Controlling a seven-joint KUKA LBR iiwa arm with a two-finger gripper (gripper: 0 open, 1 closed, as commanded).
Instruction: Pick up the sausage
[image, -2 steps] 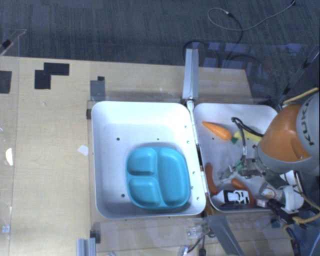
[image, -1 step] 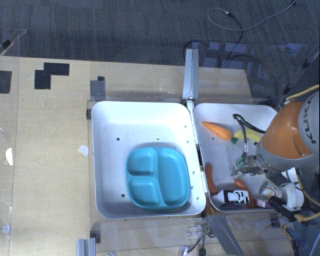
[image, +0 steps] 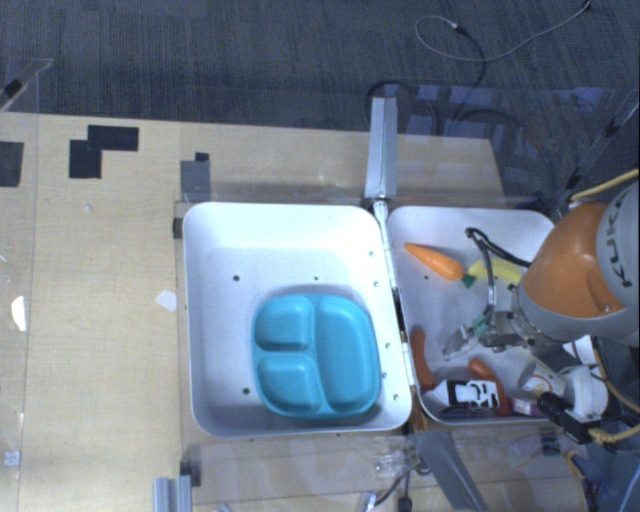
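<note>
We see the jaws (image: 468, 338) low in the right bin (image: 520, 218), just right of the sausage (image: 421, 362); whether they stand apart or together we cannot tell, and nothing shows between them. The sausage lies lengthwise along the bin's left wall, at about nine o'clock from the jaws, probably why the arm reaches so far across. A carrot (image: 435, 261) rests at eleven o'clock, and a small black-and-white item (image: 472, 394) at six. The left bin (image: 215, 260) holds a blue divided tray (image: 315, 353); the bench (image: 90, 330) spreads beyond toward nine o'clock.
</note>
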